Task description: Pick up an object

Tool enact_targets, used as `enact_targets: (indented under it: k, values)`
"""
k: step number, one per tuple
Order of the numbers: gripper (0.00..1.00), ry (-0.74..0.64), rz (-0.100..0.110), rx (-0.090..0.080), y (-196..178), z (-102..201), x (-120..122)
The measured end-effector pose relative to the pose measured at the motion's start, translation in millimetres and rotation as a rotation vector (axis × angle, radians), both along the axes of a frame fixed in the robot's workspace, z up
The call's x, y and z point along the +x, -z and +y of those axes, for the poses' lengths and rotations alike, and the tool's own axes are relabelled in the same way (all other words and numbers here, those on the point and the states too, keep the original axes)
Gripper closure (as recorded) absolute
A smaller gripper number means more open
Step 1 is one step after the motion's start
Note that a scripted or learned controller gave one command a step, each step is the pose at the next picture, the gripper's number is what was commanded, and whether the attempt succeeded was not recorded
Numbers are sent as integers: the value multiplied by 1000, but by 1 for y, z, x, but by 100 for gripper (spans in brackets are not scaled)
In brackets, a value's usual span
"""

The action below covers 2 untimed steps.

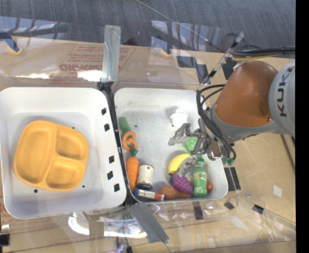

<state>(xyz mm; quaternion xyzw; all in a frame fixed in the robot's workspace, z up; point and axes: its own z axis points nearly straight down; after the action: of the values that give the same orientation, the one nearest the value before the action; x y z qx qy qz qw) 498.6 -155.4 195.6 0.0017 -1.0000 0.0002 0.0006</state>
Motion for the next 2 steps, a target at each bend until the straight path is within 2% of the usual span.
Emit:
enact_targets:
  k: [1,2]
  values:
    - [0,-179,-5,0,103,-54,24]
    - [100,-188,-7,-1,92,-52,27]
